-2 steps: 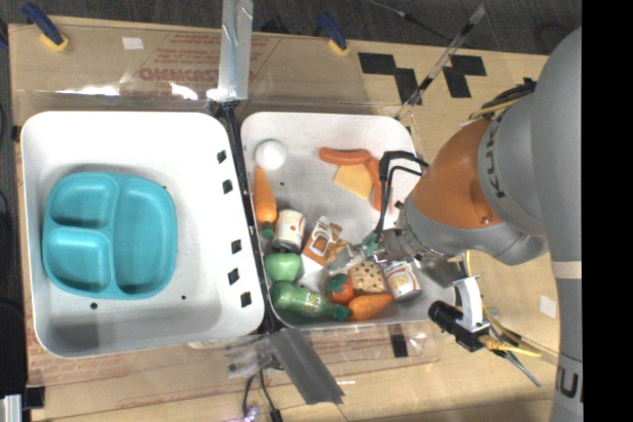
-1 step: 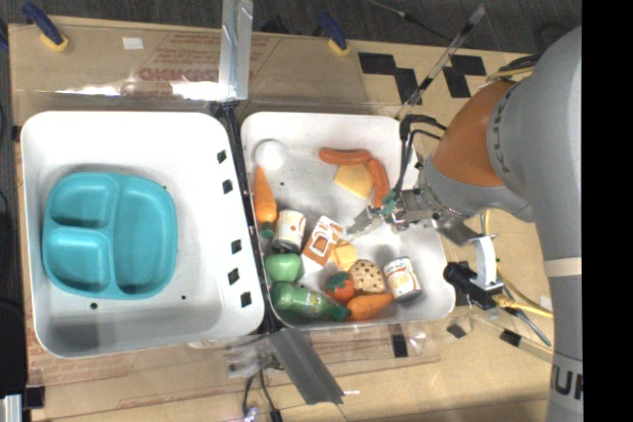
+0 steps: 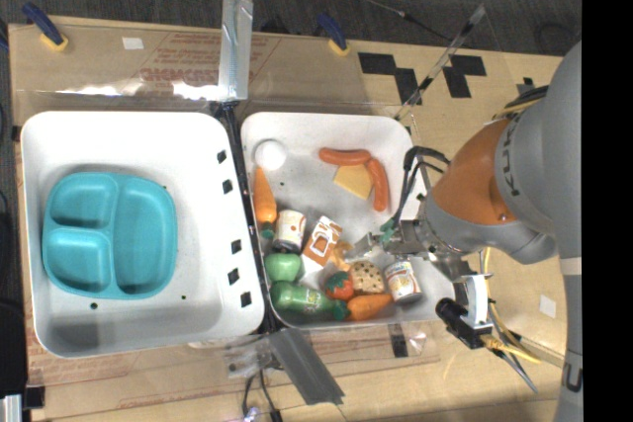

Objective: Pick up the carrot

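Left of hand [image 3: 388,237]: carrot [image 3: 264,197].

1. Both white bins [image 3: 59,212] look like smooth, slightly glossy plastic.
2. The turquoise divided plate [image 3: 109,232] is smooth plastic with a soft sheen.
3. The carrot [image 3: 264,198] looks like glossy moulded plastic.
4. The bench top [image 3: 119,49] resembles matt brown cardboard.

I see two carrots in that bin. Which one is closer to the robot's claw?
The carrot at the bin's bottom edge, beside the small can. The other carrot stands along the left wall, farther from the gripper.
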